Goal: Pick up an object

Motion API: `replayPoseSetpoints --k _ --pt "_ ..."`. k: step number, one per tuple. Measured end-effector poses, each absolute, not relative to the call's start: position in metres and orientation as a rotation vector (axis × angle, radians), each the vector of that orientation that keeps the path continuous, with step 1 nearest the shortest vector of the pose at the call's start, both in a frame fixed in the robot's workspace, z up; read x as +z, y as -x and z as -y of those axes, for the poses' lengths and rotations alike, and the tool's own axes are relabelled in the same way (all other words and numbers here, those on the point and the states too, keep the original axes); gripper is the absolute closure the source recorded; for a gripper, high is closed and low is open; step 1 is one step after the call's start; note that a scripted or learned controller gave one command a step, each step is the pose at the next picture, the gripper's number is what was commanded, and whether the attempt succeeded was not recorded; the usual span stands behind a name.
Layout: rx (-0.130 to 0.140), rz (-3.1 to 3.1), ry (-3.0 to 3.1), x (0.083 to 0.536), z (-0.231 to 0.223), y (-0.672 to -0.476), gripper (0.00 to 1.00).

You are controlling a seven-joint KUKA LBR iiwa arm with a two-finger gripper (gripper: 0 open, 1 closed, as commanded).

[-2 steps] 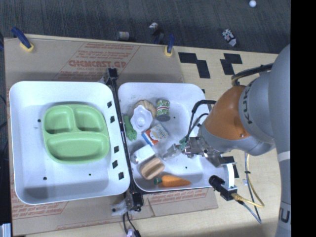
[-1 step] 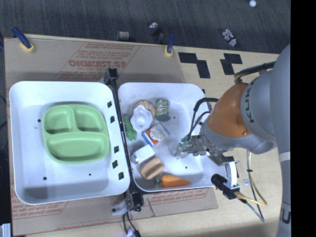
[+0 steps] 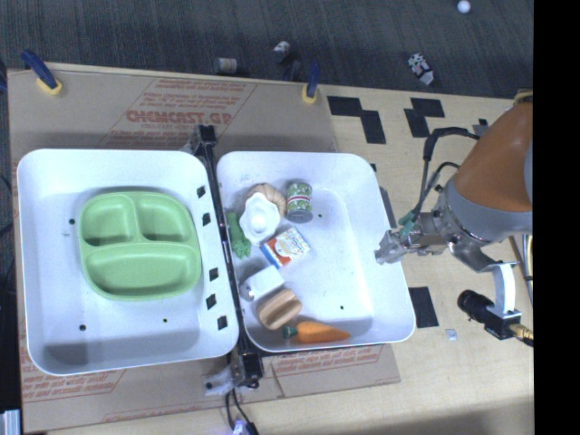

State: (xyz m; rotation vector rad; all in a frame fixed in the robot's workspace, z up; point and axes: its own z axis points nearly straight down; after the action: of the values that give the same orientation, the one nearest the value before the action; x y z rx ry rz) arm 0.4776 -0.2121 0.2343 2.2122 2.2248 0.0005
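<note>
My tool (image 3: 391, 246) hangs at the right rim of the right bin (image 3: 394, 284); I cannot tell how far open it is, and it holds nothing I can see. Bare floor lies along that rim. The carrot (image 3: 319, 333) lies along the near wall, tip pointing right.

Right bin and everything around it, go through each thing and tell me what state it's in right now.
Right bin: holds the food items.
Carrot: lying flat by the near wall.
Can: upright near the far wall.
Small carton: lying tilted mid-bin.
Bread roll: lying flat beside the carrot.
Left bin: holds the green tray.
Green tray: lying flat, compartments bare.
Gripper: at the right bin's right rim, holding nothing visible.
</note>
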Motion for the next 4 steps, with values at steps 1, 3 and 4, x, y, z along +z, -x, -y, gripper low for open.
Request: replayPoseSetpoints --k 1,3,4 --pt "-0.002 -2.229 -2.216 0.221 0.211 -0.477 1.00" --pt "0.001 -2.224 -2.215 0.252 0.212 -0.477 1.00" --pt "-0.001 -2.230 -2.214 0.225 0.198 -0.477 1.00"
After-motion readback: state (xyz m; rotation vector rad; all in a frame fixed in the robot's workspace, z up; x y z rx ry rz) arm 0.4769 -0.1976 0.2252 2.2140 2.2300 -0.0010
